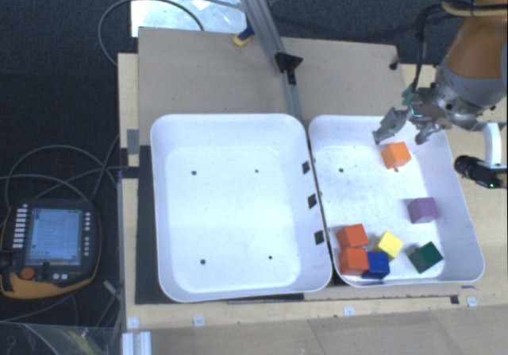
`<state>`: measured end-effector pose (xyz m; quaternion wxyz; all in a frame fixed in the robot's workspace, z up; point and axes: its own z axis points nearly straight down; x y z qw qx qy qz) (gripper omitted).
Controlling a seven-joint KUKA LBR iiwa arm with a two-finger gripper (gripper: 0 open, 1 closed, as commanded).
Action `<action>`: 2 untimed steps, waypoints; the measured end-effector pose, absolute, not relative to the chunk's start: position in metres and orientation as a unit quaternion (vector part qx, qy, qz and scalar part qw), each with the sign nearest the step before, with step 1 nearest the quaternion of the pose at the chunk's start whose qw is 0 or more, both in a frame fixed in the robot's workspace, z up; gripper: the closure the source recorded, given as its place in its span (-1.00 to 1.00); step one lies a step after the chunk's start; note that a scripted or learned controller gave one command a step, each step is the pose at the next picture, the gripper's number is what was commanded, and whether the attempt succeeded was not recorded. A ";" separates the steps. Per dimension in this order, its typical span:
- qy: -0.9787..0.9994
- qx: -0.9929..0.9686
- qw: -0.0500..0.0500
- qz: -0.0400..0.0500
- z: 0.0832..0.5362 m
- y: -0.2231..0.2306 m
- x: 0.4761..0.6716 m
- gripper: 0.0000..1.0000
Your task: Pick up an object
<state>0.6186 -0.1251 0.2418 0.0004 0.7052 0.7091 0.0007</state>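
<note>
Orange block (396,156) lies in the far part of the right bin (452,187), just below the gripper (406,128); the gripper hangs above it, fingers spread open around nothing; five other blocks sit well apart, toward the bin's near edge.

Dark blue-grey carpeted floor (55,44) all around. Pale wooden bench (341,67) at centre, under a brown cardboard sheet (206,67). Grey metal pole (258,4) slanting down from the top. Orange-and-grey handheld control pendant (49,246) lying at left, thin cables (119,16) looping nearby. Even, soft light.
</note>
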 end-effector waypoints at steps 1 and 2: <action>0.709 0.705 0.000 0.001 0.242 -0.125 0.619 -1.00; 0.709 0.705 -0.001 -0.001 0.195 -0.116 0.616 -1.00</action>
